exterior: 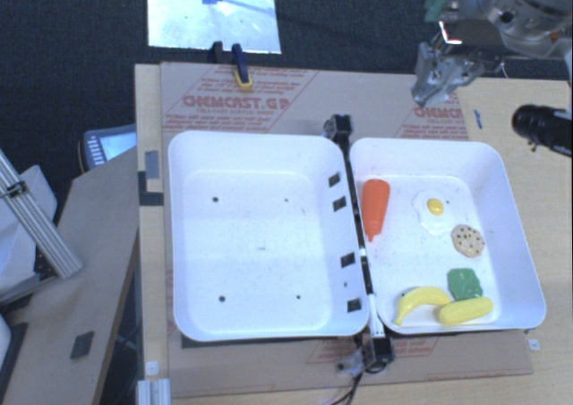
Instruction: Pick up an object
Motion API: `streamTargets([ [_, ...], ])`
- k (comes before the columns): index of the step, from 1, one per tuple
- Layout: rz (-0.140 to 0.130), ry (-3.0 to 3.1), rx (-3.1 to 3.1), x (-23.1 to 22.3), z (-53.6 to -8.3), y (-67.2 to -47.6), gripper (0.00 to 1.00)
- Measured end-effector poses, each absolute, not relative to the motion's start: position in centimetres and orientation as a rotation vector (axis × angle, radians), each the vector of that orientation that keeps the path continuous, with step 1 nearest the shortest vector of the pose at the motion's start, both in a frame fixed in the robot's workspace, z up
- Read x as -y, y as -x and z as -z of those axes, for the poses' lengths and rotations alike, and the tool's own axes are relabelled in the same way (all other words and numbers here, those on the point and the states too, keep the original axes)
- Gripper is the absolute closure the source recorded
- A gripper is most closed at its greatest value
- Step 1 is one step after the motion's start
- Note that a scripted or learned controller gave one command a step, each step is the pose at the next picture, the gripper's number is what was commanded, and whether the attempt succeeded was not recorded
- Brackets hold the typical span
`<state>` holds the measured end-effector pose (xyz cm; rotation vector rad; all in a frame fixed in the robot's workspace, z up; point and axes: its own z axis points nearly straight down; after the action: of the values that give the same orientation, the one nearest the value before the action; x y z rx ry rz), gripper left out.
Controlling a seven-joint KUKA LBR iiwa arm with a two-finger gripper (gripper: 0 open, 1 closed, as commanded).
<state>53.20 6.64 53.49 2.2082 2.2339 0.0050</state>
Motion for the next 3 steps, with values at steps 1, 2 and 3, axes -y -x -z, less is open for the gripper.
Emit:
streamTargets([
  [1,-0.004,-2.214,-2.228,-8.49,-53.55,-50.31,1.00],
  [2,-0.004,-2.216,-2.226,-8.92,-53.53,-50.61,1.00],
  [3,-0.004,-2.216,-2.225,-9.18,-53.53,-50.37,1.00],
])
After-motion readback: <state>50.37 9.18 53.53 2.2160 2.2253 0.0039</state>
